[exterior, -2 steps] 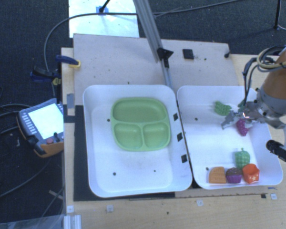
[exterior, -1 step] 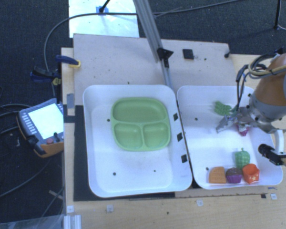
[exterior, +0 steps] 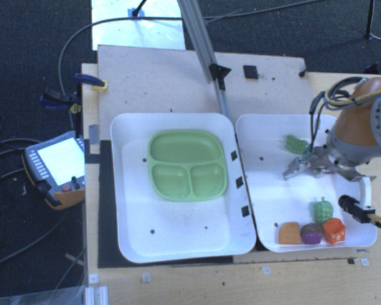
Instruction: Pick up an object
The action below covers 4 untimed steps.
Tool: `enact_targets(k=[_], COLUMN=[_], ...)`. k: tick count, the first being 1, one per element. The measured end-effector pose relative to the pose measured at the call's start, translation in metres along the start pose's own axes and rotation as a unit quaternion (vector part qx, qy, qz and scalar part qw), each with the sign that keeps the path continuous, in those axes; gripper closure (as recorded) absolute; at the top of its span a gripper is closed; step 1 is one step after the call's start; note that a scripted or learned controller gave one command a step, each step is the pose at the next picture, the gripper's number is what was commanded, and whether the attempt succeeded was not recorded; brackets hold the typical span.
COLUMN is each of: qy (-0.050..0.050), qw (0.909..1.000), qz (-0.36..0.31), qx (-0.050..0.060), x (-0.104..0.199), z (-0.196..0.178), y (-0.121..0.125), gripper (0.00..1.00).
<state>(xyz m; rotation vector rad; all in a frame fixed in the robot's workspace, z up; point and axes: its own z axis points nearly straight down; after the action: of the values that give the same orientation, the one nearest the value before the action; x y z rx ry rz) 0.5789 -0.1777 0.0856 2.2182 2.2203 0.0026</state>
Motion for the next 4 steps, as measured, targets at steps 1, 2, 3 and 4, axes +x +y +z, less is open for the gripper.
enact_targets(k=[1, 2, 3, 4], qy=[-0.001, 0.000, 0.000, -0.001], qw=[1.0000, 1.0000, 1.0000, 1.0000], qz=[0.000, 0.000, -0.002, -0.003], qx=[-0.004, -0.001, -0.001, -0.002], x=[0.000, -0.001, 0.005, 0.004], z=[-0.014, -0.062, -0.109, -0.173], y=[0.003, -0.005, 0.001, 0.006], gripper=[1.00, 1.00, 1.00, 1.00])
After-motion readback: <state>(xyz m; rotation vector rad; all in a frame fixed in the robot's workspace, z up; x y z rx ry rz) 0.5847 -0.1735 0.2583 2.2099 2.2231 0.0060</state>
